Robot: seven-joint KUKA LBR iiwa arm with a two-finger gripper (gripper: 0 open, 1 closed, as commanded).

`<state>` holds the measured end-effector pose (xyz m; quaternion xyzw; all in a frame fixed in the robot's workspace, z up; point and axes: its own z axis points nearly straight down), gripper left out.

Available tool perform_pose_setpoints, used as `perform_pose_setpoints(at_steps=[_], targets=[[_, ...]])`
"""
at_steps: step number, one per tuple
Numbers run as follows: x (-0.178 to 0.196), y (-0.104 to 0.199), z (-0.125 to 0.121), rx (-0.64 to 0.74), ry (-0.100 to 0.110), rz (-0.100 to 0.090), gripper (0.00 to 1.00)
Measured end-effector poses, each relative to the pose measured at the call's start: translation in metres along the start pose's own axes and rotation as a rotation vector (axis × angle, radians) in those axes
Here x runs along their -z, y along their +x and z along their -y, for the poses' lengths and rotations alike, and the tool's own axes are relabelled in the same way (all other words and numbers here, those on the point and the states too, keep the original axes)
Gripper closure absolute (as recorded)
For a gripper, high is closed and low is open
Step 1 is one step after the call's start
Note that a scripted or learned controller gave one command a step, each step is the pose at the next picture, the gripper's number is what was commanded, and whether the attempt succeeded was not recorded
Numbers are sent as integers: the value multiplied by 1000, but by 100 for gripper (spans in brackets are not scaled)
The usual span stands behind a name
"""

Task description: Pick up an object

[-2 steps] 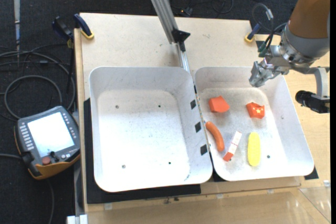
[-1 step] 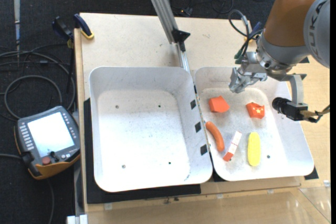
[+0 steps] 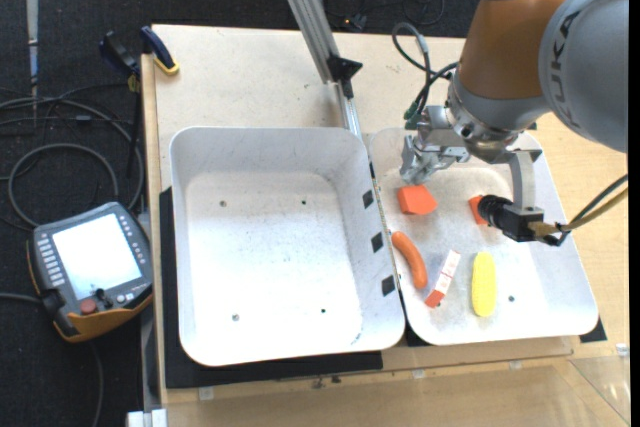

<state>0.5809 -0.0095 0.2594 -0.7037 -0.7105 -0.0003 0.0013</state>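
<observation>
Block [image 3: 418, 201], orange, squat, lies just below end effector [image 3: 419, 172]; grip state can't tell.

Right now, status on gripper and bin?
Gripper above orange block, holding nothing. Sausage, marker, yellow piece lie apart. Path clear.

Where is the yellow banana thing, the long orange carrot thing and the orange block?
yellow banana [image 3: 483, 284], camera view, on its middle.
long orange carrot [image 3: 410, 258], camera view, on the middle of its length.
orange block [image 3: 419, 201], camera view, on its top face.
</observation>
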Motion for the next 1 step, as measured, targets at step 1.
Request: perform_pose_setpoints(at_steps=[1], targets=[[-6, 59, 21, 0, 1, 0, 100]])
